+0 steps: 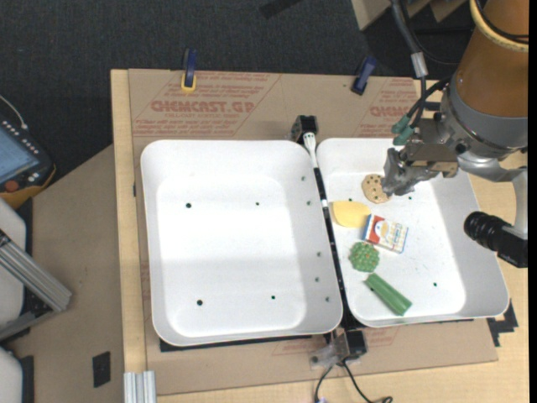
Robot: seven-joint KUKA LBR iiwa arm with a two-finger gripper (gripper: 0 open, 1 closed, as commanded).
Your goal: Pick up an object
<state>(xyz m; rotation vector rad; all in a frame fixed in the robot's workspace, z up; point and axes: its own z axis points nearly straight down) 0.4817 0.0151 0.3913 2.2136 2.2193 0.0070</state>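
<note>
Cookie (374,188) just beside pincer (396,185), right bin (470,250).

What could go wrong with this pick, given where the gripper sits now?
1. The gripper hangs right beside the cookie, which looks flat, so the fingers may slide over it.
2. The yellow piece, the small box and the green ball lie close together, so a descent there could push neighbours.
3. The cookie lies fairly near the right bin's back wall, so the gripper may have little room there.

Dark carpet floor (101,23); brown cardboard sheet (252,95) clipped by blue clamps (190,70).
</note>
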